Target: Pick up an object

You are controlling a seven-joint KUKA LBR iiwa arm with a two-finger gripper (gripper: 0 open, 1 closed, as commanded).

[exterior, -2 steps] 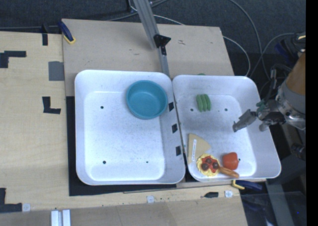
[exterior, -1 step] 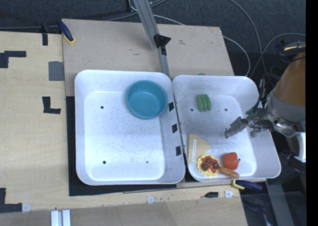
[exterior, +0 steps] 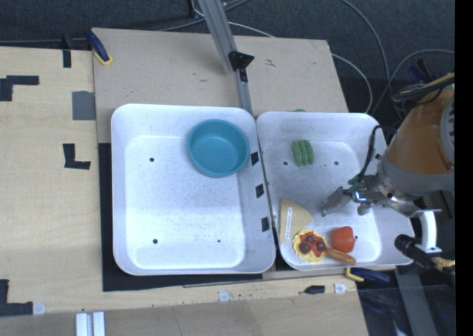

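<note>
The right bin (exterior: 369,129) holds a small green ridged item (exterior: 301,152) near its back. At its front lie a tan wedge (exterior: 290,218), a yellow round piece with red spots (exterior: 310,244) and a red tomato-like piece (exterior: 341,238). My gripper (exterior: 342,201) hangs low over the middle right of this bin, above and just behind the red piece and right of the wedge. Nothing visible is held in it. The grey arm with its orange band (exterior: 417,142) comes in from the right.
A blue bowl (exterior: 217,147) sits at the back of the left bin (exterior: 133,179). A grey metal pole (exterior: 222,24) slants down to the divide between the bins. Cables loop behind the right bin.
</note>
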